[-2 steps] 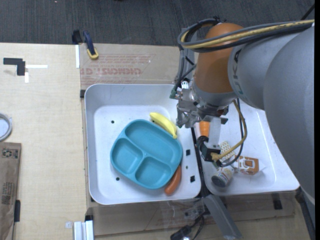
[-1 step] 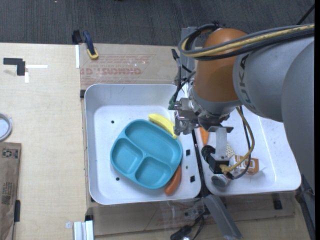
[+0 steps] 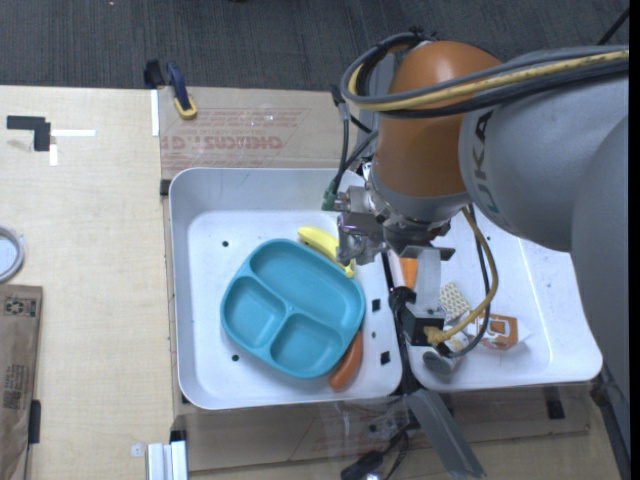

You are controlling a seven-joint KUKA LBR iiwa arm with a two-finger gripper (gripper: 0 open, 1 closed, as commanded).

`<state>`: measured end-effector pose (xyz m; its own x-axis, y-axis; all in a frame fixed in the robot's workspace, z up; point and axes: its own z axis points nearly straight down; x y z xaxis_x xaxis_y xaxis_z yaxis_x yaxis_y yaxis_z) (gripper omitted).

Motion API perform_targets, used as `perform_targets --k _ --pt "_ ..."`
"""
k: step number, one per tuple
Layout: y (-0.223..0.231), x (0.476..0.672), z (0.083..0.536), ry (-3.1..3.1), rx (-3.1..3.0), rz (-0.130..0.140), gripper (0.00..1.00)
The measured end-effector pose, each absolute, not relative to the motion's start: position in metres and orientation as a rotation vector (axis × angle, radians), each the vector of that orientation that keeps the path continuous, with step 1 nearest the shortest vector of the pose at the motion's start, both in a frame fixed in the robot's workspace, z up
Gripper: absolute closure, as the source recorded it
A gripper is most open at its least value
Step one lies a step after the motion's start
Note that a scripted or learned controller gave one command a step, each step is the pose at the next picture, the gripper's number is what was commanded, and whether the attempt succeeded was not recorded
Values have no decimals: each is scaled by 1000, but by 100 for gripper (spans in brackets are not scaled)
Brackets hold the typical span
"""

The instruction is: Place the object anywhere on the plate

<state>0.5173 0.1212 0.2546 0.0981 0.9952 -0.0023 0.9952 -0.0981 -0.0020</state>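
Banana (image 3: 320, 240) is lying just left of the gripper (image 3: 362, 250), touching the blue plate's (image 3: 290, 308) top rim; can't tell whether it's being gripped. I'd be nudging left before letting go. Orange carrot-like thing (image 3: 346, 366) is hugging the plate's lower edge, bin wall (image 3: 396, 298) sitting right below.

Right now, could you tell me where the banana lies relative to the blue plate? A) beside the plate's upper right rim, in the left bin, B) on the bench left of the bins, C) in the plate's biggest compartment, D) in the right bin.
A: the banana lies against the upper right rim of the plate, on the floor of the left bin, just under the gripper.
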Motion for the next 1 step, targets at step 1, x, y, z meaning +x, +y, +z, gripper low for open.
perform_targets --k 1 --pt "168 477 219 2090 2347 -9 100"
